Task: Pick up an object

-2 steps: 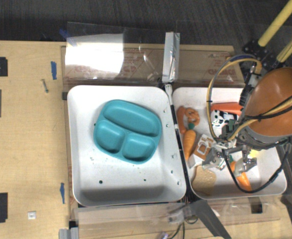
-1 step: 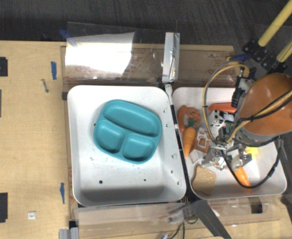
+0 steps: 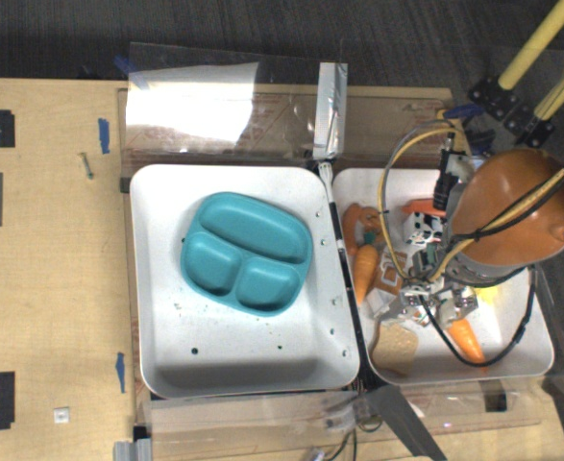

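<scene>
The right bin (image 3: 536,358) holds several small food toys. An orange carrot-like piece (image 3: 364,269) lies along its left side, with another orange item (image 3: 357,221) above it. A tan round piece (image 3: 395,344) sits at the bin's front left. A small orange cone-shaped piece (image 3: 467,340) lies near the front. My gripper (image 3: 433,301) is low in this bin, under the orange wrist band (image 3: 512,209), between the tan piece and the orange cone. Cables and the wrist hide its tips.
The left bin (image 3: 157,334) holds a teal divided plate (image 3: 246,251) near its middle. A clear plastic wall (image 3: 328,113) stands behind the bins. Yellow rods (image 3: 551,27) cross the top right. Wooden bench (image 3: 41,286) lies to the left.
</scene>
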